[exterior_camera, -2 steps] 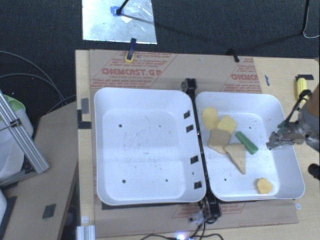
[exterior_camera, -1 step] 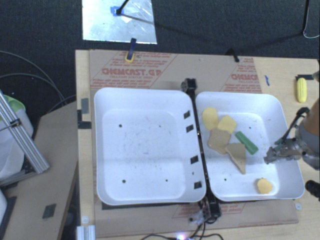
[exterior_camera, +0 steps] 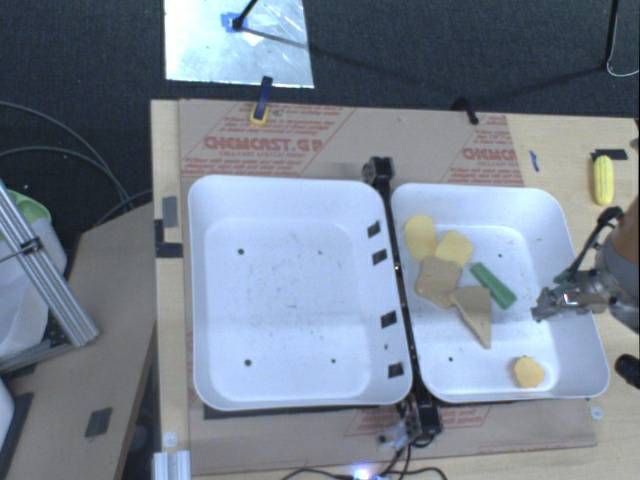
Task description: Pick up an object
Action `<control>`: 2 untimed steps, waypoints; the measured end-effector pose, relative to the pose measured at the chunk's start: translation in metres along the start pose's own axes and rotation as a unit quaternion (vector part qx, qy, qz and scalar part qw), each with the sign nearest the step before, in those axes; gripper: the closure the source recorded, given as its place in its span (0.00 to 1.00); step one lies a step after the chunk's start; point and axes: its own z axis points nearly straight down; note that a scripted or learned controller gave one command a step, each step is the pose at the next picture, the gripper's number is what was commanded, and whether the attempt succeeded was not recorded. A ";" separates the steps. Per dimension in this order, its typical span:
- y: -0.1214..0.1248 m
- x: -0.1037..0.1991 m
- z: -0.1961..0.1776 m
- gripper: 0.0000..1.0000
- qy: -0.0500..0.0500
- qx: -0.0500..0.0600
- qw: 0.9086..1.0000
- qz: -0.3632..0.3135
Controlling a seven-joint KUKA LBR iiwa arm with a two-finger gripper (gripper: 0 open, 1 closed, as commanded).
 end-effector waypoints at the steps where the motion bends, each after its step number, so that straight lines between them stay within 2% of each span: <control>1: 0.001 0.000 -0.011 1.00 -0.001 -0.002 1.000 -0.001; 2: 0.003 -0.001 -0.021 1.00 -0.001 -0.004 1.000 -0.002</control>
